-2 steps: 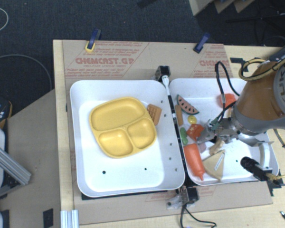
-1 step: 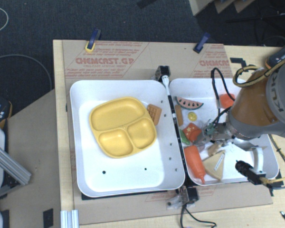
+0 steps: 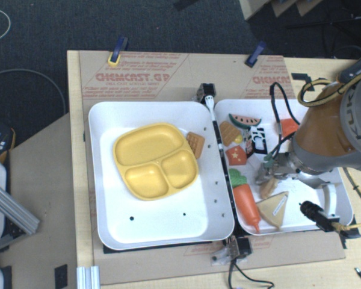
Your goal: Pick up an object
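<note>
My gripper [image 3: 267, 172] reaches down into the right bin [image 3: 343, 212], under the grey and orange arm [image 3: 325, 131]. Its tip sits just above a tan bread-like piece [image 3: 268, 189]. An orange carrot with a green top [image 3: 245, 202] lies left of it. A pale sandwich wedge [image 3: 273, 209] lies in front of it. A red block [image 3: 236, 155], a brown piece [image 3: 230, 133], a watermelon slice [image 3: 243, 121] and a black-and-white item [image 3: 257, 141] lie further back. The arm hides part of an orange-red object [image 3: 287, 126].
The left bin [image 3: 162, 224] holds a yellow divided plate [image 3: 155, 160] with a small brown waffle piece [image 3: 195, 143] at its right edge. A black rail [image 3: 219, 155] runs between the bins. Cables loop near the arm at the right.
</note>
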Controlling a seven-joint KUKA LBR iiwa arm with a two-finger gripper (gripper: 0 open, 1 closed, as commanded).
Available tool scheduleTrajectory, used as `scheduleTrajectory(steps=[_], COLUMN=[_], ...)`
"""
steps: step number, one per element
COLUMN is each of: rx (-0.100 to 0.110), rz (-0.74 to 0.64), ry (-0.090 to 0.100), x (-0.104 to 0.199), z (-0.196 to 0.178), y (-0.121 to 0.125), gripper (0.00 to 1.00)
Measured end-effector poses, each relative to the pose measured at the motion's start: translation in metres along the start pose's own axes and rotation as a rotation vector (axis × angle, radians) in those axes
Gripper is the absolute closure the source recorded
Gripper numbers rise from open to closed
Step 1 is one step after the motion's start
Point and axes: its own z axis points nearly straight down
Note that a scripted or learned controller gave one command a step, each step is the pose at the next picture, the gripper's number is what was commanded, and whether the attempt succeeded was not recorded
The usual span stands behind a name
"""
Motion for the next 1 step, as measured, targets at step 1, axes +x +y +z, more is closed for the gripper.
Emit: scheduleTrajectory(steps=[1], rx=[-0.002], rz=[-0.003], ry=[-0.001], x=[0.0014], z=[-0.0432], y=[0.0051], gripper=[1.0])
